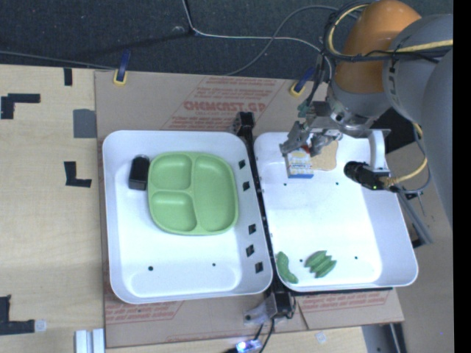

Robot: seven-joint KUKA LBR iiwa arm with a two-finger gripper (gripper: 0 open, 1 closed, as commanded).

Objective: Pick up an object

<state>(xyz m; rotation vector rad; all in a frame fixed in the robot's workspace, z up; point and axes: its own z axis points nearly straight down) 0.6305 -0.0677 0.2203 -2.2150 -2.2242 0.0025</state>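
**Hand over the far end of the right bin, small box at its tips**

From my seat, the arm [397, 50] comes in from the right, orange band up top, wrist bent down over the far left part of the right bin [383, 226]. The hand [303, 147] sits low there. A small box [300, 166], white with blue and a reddish patch, lies right under the fingertips, touching or nearly so. A tan flat piece [326, 154] sits just beside it, partly under the wrist. I cannot tell how far the fingers are spread, nor whether the box is truly between them.

Near end of the same bin: two green pea pods, a single one [286, 268] by the left wall, a fatter cluster [321, 262] to its right, close but apart.

Left bin [121, 219]: a green divided plate [193, 193] with three compartments, roughly central. A small black block [138, 172] rests against the plate's left edge.

Both bins sit on a cardboard sheet [213, 101] on the table [44, 197]. Red print runs across the cardboard; too faint for me to read. The box label is too small to read as well.
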